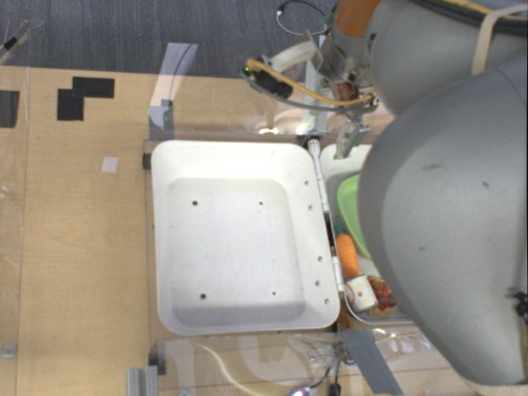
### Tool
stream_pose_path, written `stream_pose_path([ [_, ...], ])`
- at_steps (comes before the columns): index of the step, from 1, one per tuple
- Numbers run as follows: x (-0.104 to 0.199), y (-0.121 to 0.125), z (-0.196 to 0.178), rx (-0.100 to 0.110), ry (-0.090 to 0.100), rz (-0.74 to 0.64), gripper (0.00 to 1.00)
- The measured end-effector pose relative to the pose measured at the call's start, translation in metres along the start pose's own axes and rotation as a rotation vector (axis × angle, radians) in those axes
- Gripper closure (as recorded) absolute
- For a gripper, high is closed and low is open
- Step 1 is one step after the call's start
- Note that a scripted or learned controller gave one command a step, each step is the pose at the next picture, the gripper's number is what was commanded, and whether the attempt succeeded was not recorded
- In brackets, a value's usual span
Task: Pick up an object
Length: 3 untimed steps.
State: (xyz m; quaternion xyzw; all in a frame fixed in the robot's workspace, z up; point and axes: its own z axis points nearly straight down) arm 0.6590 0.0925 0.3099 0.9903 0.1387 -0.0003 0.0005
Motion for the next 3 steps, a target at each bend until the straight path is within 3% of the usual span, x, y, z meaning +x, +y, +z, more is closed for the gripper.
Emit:
stream_pose_path([
  [1,0.016,-0.108,0.085,0.001,-0.001,0.073,0.0],
  [2,0.038,-0.136,-0.101,0.003,0.005,0.054,0.0],
  [3,-0.025,-0.155,0.027,0.001,0.001,0.058,0.0],
])
